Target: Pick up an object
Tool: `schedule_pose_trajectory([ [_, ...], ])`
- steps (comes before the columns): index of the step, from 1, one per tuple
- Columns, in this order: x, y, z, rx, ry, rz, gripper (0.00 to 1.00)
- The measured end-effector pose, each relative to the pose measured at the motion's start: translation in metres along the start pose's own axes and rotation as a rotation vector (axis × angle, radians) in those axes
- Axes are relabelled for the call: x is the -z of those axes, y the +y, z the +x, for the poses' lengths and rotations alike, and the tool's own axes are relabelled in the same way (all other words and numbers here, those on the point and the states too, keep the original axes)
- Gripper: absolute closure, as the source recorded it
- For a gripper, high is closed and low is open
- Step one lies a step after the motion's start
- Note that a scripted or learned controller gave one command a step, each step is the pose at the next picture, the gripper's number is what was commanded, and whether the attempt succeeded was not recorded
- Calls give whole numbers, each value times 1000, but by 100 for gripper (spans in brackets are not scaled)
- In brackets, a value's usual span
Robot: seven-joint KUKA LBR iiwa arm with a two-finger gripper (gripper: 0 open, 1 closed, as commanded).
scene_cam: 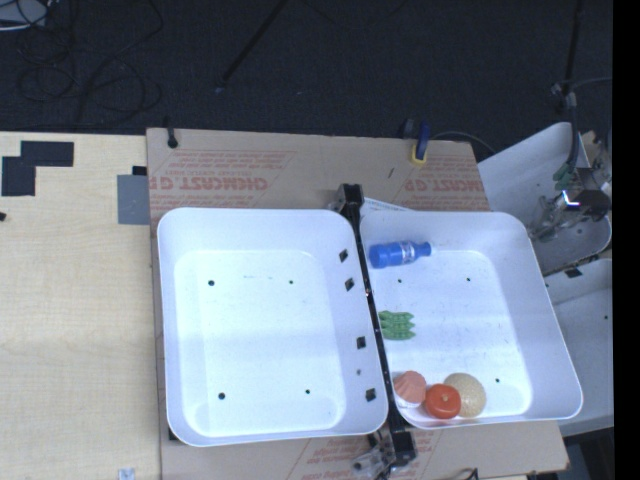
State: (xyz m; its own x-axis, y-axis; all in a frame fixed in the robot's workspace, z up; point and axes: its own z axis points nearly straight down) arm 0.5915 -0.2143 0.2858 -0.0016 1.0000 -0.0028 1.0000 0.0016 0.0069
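Two white bins sit side by side on a cardboard sheet (250,173). Camera view, from above at a slant.

Left bin (166,298): bare floor, nothing to pick from it.

Right bin (548,298): five candidates.
- Blue bottle (400,254) lies on its side near the far left corner, cap pointing right, close to the divider wall but apart from everything else.
- Green toy (396,325) is small and flat and lies just beside the divider, midway down the bin.
- Pink ball (409,386), red ball (442,401) and tan ball (467,393) are bunched in the near corner. They touch one another, and the pink one is against the divider.

Gripper: jaw opening and any hold cannot be told from this view. No object appears lifted; all five rest on the bin floor.

Step in hand (judgement): choosing a target and approaching it; the pick is not yet begun.

How to do it well (judgement):
- The bottle is the best target, being isolated and having a long body. Close across its short axis, at mid-body rather than at the cap, so it does not roll out.
- Come down vertically and keep clear of the divider wall.
- The green toy sits low and near the wall, so a missed grasp is likely.
- The ball cluster is crowded; jaws may land on two balls at once and squirt them apart. If choosing there, take the tan ball from its open right side.
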Motion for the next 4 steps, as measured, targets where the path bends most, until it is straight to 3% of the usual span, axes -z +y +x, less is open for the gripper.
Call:
schedule_pose_trajectory([
  [1,47,-21,0,-4,2,5,100],
  [2,-57,-57,2,-3,7,20,100],
  [3,-149,-8,4,3,6,15,100],
  [4,-26,-3,0,0,-1,-3,100],
])
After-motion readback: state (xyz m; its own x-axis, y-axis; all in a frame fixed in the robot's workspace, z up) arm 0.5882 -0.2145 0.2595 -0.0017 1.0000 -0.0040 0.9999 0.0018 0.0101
